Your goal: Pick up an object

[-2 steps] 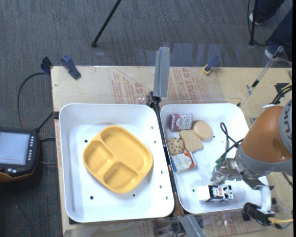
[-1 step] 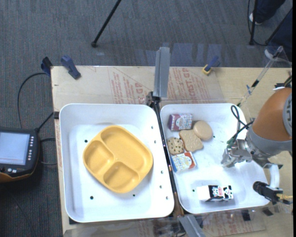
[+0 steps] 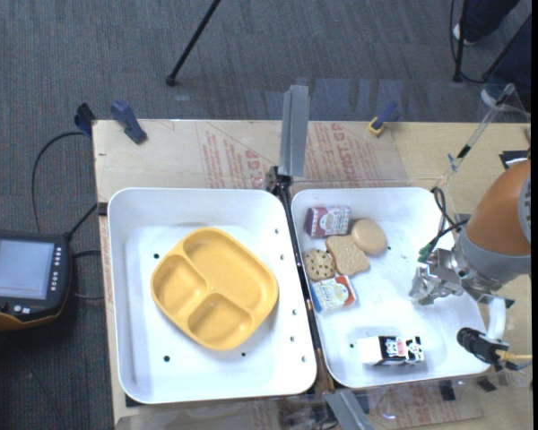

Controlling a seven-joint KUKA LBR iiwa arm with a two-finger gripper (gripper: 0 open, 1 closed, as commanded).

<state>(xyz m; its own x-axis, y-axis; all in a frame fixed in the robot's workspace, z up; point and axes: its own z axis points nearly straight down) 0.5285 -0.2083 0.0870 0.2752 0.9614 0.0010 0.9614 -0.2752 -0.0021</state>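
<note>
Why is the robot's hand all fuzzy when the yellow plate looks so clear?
In the camera view, the hand looks smeared and soft, likely blur from motion, while the yellow plate has crisp edges; lighting is even, with soft shadows inside the plate's compartments and mild brightness on the white bins, no harsh glare.

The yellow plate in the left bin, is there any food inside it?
No food shows in the yellow plate. All three of its compartments look bare. It lies flat in the left bin, so whatever is underneath the plate is covered and cannot be seen.
</note>
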